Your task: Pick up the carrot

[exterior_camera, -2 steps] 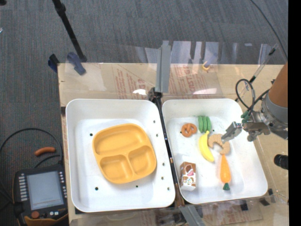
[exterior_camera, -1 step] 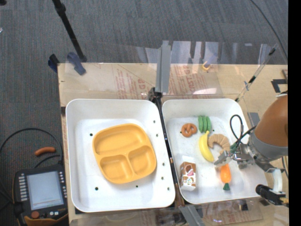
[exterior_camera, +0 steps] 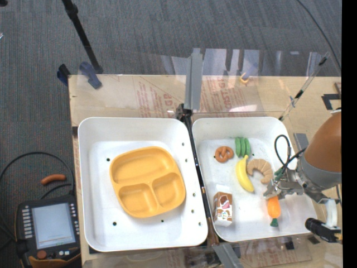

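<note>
Two shallow white bins sit side by side on the counter point(exterior_camera: 128, 94). The left bin point(exterior_camera: 89, 149) holds a yellow divided plate point(exterior_camera: 147, 181) with three compartments, lying roughly in its middle.

The right bin point(exterior_camera: 212, 128) holds the food items, and the carrot point(exterior_camera: 273, 207) serves as the landmark here. It lies on the bin floor toward the bin's near right part. It is short and orange, with a small green tip at its near end, and it points lengthwise toward the near rim. Up and to the left of the carrot lies a tan croissant point(exterior_camera: 261, 168), and just left of that a yellow banana point(exterior_camera: 244, 175). Farther up from the carrot are green pea pods point(exterior_camera: 242, 146) and, beside them, a brown pretzel point(exterior_camera: 224, 154). Well left of the carrot, near the bin's left wall, stands a small brown and white carton point(exterior_camera: 223, 207).

The gripper point(exterior_camera: 277, 190) sits just above the carrot's far end, very near or touching it; the view does not settle which. Whether it is spread or closed cannot be told, since the metal parts blur together with the dark cable point(exterior_camera: 281, 147) looping above. The carrot's far end is partly overlapped by the gripper. The arm point(exterior_camera: 326, 149) is cut off at the right.
</note>
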`<action>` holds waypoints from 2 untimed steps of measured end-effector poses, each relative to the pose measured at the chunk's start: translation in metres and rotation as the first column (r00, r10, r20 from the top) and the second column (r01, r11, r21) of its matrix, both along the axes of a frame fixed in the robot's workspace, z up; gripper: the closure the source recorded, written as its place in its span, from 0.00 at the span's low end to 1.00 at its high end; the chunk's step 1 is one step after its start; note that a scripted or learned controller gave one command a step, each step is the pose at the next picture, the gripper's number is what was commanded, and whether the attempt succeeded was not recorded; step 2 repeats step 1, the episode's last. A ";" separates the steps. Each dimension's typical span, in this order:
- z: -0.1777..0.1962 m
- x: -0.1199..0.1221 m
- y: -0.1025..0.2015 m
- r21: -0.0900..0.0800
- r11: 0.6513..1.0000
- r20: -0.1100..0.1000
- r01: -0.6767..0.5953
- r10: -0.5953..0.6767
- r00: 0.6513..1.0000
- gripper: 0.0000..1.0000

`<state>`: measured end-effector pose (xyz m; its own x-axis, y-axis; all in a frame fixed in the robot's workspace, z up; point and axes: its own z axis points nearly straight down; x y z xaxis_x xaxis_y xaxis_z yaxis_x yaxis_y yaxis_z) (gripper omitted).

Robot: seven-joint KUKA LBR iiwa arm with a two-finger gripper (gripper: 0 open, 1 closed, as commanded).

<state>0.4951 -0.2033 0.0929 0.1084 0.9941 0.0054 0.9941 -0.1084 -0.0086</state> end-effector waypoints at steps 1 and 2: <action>0.091 -0.019 0.045 -0.005 0.979 0.002 0.205 -0.205 0.979 1.00; 0.091 -0.019 0.045 -0.005 0.979 0.002 0.205 -0.205 0.979 1.00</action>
